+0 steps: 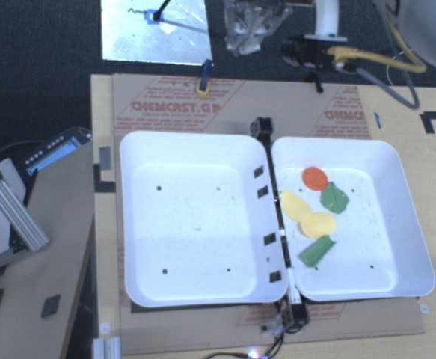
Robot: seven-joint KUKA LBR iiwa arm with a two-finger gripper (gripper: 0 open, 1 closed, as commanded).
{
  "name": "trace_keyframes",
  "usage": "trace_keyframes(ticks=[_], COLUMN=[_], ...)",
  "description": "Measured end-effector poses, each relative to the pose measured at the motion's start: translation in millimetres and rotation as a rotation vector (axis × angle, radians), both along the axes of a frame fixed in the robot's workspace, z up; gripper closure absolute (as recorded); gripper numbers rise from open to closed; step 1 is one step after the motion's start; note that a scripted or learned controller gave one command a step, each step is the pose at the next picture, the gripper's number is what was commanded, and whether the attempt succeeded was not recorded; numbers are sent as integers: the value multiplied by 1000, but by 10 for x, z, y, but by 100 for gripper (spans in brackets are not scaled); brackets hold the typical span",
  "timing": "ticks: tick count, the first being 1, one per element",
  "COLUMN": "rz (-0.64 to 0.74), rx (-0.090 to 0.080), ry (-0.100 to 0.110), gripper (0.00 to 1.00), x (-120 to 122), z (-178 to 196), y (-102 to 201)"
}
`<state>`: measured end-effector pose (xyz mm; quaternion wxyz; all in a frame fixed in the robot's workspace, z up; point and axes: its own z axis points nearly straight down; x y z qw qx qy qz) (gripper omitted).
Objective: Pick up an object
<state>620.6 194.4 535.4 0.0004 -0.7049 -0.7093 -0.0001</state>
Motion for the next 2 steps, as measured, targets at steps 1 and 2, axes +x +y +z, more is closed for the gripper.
trace_keyframes(ticks=[1,2], rz=[5,-7], rx=[2,0], ry=[1,-4], gripper=[100,100], x=[-1025,-356], z=[6,-7], y=[265,241])
